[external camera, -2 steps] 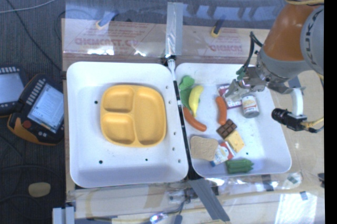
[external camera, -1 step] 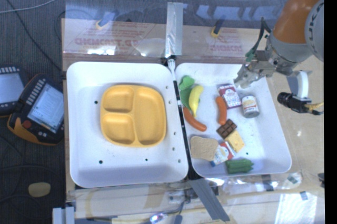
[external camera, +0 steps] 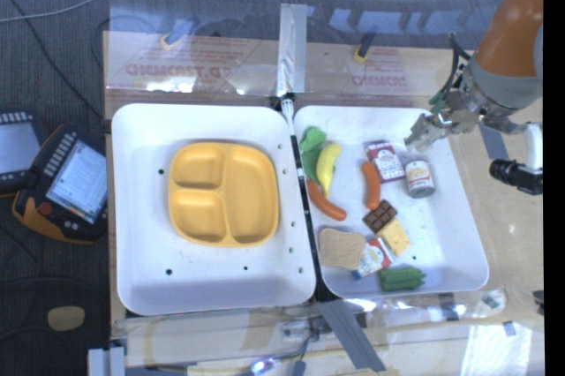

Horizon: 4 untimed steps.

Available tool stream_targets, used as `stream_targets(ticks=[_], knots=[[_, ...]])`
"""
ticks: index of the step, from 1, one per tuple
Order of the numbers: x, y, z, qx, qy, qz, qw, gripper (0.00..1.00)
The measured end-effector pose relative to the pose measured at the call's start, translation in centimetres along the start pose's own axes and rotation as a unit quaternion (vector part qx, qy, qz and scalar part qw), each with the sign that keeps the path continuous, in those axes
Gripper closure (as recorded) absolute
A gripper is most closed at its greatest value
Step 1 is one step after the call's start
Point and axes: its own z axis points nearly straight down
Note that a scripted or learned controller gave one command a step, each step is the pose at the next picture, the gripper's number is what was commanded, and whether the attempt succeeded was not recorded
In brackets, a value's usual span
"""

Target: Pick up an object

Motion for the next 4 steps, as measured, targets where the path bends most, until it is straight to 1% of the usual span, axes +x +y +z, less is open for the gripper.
stream_targets(ticks=[1, 2, 3, 4], knots=[[6.4, -0.8, 13.2, -0.001, 0.001, -0.040, 0.9992, 1.00], [10.5, 3.3, 0.8, -0.001, 0.001, -0.072, 0.9974, 1.00], [14.0, -1.0, 4.6, 0.001, 0.002, 0.011, 0.9999, 1.00], [7.4, 1.0, -2.5, -0.001, 0.001, -0.059, 0.9982, 1.00]])
